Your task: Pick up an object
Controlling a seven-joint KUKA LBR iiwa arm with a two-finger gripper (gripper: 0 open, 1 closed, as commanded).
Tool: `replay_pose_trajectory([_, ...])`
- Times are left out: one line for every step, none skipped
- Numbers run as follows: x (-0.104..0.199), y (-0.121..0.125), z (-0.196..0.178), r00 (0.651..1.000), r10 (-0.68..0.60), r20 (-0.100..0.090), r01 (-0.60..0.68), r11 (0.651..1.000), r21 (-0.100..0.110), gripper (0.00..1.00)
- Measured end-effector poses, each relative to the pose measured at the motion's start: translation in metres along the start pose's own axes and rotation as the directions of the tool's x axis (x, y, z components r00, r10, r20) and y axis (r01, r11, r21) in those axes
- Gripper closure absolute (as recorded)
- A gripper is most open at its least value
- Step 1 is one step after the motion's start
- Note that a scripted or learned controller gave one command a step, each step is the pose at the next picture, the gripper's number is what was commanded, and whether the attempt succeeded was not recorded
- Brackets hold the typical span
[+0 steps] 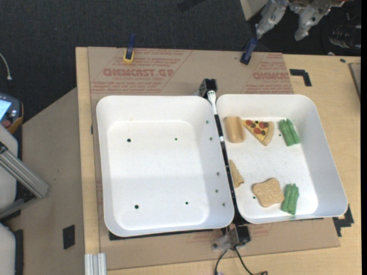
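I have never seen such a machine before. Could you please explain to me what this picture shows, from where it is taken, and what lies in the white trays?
One camera, fixed above a bench, looks down at a slant. The metal pincer at the top right is the end of a robot arm that reaches in from the right; its two fingers are spread and hold nothing. On the bench lie two shallow white bins. The right bin contains toy food: a bread roll, a pizza slice, two green vegetable pieces, a slice of toast and a small tan piece by the inner wall. The left bin sits beside it. The robot should pick up one object.
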State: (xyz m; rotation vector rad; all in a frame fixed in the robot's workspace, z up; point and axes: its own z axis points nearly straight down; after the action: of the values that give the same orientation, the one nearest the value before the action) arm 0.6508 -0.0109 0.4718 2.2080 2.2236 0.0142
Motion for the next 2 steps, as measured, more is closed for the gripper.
replay_pose_trajectory([-0.003, 0.000, -0.005, 1.000, 0.005, 0.004, -0.005, 1.000, 0.005, 1.00])
replay_pose_trajectory([0.039, 0.017, -0.068, 1.000, 0.002, 0.000, -0.002, 1.000, 0.002, 1.00])
